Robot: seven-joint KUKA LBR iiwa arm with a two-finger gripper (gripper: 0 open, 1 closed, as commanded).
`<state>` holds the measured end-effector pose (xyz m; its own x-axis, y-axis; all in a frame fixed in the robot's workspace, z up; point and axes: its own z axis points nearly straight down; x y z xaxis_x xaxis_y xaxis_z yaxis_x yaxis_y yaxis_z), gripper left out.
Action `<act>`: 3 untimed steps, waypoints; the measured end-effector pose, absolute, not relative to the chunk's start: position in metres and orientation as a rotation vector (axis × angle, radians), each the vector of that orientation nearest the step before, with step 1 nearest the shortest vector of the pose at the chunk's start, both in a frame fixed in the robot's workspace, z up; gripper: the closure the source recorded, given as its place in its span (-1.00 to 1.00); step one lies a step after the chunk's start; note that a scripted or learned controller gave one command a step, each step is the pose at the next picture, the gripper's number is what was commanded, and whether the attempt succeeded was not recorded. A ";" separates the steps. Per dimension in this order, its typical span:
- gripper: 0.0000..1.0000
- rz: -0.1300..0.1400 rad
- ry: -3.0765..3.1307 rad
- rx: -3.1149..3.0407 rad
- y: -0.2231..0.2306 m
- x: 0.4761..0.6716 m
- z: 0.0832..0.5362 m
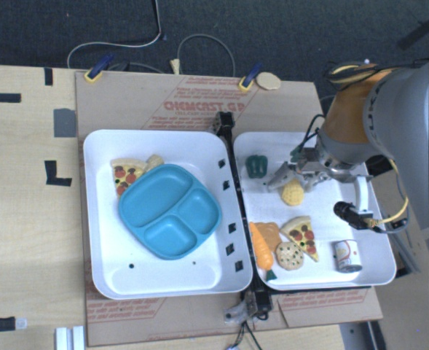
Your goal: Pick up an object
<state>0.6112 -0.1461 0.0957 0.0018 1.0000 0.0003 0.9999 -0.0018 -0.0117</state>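
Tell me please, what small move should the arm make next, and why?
Probably a short descent onto the yellow toy. The pincer hangs in the right bin just above that toy, and nothing shows between its fingers. The green pepper lies to the left of it and the pizza slice lower in the view, so the yellow toy is the nearest target.

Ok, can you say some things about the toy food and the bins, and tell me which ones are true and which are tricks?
1. The blue tray lies in the left bin. True.
2. The green pepper sits on the blue tray. False: it lies in the right bin.
3. The gripper is over the right bin, close above the yellow ball. True.
4. The can is in the left bin. False: it is in the right bin's near corner.
5. A pizza slice pokes out from under the tray. True.
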 end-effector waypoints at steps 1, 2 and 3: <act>-1.00 -0.004 -2.229 -2.226 -0.140 0.596 0.086; 1.00 -0.002 -2.228 -2.227 -0.141 0.597 0.097; 1.00 -0.011 -2.234 -2.213 -0.062 0.592 0.190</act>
